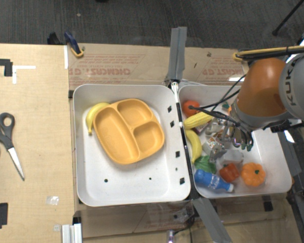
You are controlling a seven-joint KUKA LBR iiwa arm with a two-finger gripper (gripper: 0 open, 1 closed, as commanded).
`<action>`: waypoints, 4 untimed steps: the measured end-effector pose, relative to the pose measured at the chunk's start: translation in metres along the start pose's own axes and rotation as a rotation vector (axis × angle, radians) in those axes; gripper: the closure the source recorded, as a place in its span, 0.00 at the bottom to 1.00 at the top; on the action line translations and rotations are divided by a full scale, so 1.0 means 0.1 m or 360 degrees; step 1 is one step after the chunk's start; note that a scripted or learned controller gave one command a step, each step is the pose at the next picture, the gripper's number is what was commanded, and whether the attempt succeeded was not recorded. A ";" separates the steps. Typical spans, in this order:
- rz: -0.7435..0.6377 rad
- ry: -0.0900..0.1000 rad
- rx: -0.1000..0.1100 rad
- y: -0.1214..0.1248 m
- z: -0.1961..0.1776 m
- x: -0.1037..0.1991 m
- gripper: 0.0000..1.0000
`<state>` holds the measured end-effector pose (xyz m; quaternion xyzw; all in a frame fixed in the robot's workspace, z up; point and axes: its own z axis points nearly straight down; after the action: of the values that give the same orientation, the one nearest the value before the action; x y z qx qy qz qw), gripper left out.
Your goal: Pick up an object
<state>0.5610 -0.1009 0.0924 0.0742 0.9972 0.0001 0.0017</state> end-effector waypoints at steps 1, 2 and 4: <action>0.0108 -0.0004 0.0002 0.05 -0.01 -0.55 0.00; 0.0236 0.0001 0.0001 -0.15 0.00 -0.35 0.00; 0.0268 0.0001 0.0002 -0.40 0.00 0.26 0.00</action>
<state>0.5295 -0.1368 0.0925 0.1577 0.9875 -0.0003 0.0013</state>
